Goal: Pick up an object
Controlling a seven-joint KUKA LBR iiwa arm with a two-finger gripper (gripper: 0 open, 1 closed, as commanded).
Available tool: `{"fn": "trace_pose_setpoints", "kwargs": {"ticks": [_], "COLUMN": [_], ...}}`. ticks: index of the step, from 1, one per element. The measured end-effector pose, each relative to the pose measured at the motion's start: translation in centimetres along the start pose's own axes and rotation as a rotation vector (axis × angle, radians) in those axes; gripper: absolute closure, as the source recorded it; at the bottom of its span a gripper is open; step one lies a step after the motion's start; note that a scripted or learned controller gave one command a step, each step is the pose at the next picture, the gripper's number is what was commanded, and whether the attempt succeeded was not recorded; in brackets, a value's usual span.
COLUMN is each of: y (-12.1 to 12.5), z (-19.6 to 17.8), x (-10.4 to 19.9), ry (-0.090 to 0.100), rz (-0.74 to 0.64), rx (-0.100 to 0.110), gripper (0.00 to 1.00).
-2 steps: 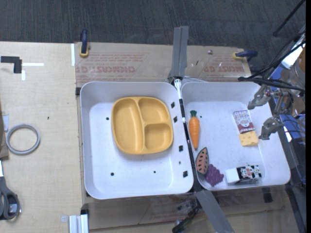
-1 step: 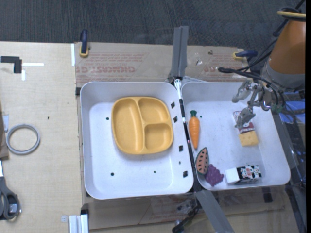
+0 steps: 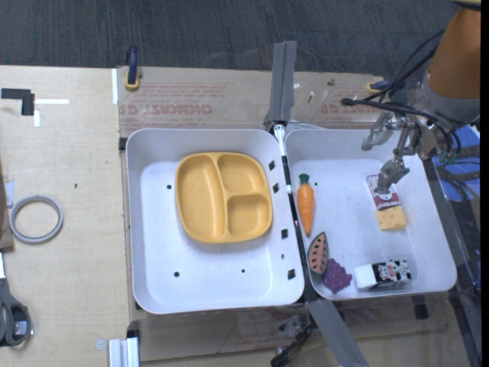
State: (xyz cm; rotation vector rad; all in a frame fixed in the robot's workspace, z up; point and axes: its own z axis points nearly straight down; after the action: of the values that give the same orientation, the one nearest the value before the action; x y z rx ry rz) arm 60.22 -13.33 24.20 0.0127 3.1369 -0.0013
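Observation:
My gripper (image 3: 391,176) hangs over the far right part of the right bin (image 3: 348,147). Just below its tip lies a small red and white packet (image 3: 384,198), touching a yellow cheese wedge (image 3: 392,219). I cannot tell whether the tip touches the packet. An orange carrot (image 3: 306,202) lies near the bin's left wall. A watermelon slice (image 3: 318,252) and a purple grape bunch (image 3: 335,277) sit near the front left. A black and white milk carton (image 3: 384,274) lies on its side at the front.
The left bin (image 3: 153,281) holds a yellow divided plate (image 3: 223,197). A grey divider bar (image 3: 281,82) runs between the bins at the back. On the bench at the left lie a tape roll (image 3: 34,219) and scissors (image 3: 13,321).

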Motion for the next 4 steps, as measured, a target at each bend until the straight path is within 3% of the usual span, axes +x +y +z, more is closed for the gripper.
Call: {"fn": "trace_pose_setpoints", "kwargs": {"ticks": [1,2,3,4], "y": [-1.7,-1.5,-7.1,-6.9], "z": [5.4,4.5,14.9,10.7], "x": [3.4,3.2,0.7,6.0], "ry": [0.003,-0.001,0.000,0.003], "rz": [0.172,0.169,0.304,0.601], "rx": [0.000,0.001,0.001,0.001], "gripper": [0.00,1.00,1.00,1.00]}}
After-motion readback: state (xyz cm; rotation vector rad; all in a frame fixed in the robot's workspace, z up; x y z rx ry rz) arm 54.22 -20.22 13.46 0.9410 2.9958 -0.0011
